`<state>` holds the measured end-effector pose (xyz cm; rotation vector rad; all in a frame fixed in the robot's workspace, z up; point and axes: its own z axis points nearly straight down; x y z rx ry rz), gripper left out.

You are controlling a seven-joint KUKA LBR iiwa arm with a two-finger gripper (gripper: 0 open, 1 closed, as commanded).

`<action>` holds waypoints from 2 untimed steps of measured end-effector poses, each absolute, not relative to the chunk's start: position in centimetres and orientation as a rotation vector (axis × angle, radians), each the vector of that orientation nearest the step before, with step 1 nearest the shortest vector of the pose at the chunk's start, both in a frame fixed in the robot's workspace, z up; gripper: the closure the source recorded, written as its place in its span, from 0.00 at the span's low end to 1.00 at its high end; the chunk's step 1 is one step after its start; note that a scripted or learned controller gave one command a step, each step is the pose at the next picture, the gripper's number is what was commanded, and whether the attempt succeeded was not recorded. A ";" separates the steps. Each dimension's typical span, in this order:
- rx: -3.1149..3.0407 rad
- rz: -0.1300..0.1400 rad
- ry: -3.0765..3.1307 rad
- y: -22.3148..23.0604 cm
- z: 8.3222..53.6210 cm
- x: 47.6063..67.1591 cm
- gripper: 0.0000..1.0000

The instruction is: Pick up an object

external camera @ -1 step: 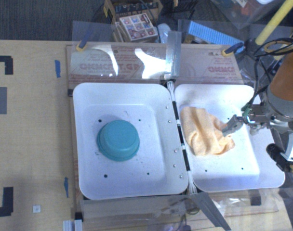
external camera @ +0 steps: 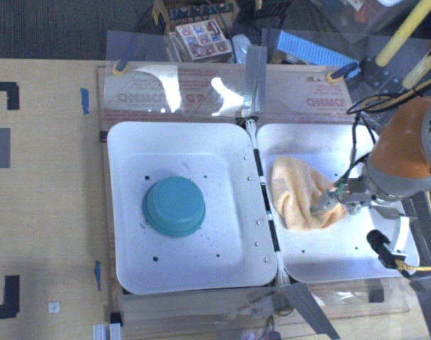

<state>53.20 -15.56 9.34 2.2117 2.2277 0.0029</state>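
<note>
Right white bin (external camera: 300,261): yellow cloth (external camera: 297,193) by its left wall, jaws (external camera: 327,202) clamped on it

Arm (external camera: 407,147) reaching from right, gripper (external camera: 327,202) lowered, wrist bent.

The table (external camera: 45,211) carries two white bins side by side. The right bin (external camera: 322,257) lies under the claw (external camera: 327,202). The left bin (external camera: 130,154) sits well left of the claw.
</note>
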 end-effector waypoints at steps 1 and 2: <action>2.213 0.002 2.229 -15.6 10.0 53.2 1.00; 2.157 0.000 2.283 -12.0 21.1 54.1 1.00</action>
